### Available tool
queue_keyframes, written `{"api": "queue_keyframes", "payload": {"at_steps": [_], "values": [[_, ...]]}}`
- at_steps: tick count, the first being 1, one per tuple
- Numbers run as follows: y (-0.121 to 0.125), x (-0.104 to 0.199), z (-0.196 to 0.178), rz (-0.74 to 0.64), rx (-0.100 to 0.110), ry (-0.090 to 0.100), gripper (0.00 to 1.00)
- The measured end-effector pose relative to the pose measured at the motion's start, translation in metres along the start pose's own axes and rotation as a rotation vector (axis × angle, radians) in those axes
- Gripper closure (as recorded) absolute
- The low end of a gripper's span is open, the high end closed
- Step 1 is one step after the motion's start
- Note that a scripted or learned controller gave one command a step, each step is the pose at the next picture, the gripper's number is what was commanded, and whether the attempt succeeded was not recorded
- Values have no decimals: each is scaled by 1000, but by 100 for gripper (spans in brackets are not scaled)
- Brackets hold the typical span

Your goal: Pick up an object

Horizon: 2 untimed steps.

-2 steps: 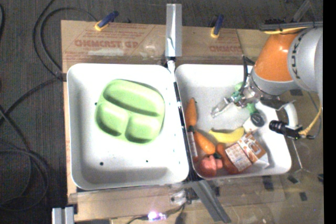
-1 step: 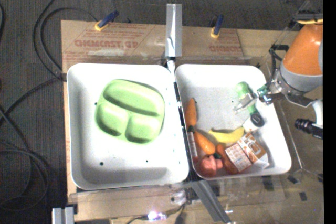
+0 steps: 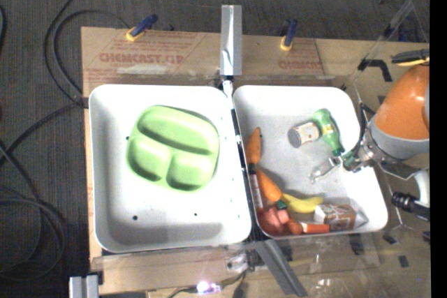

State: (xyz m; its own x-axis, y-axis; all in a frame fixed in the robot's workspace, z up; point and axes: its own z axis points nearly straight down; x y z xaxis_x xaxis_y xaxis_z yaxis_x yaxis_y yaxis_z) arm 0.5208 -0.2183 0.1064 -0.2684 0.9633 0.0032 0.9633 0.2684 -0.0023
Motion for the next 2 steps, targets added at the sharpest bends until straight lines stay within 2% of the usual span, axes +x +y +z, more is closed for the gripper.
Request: {"api": "queue_keyframes", "payload": {"at_steps": [1, 2], "values": [[52, 30, 16, -20, -13, -13, 0], [112, -13, -38, 227, 2, -5, 0]]}}
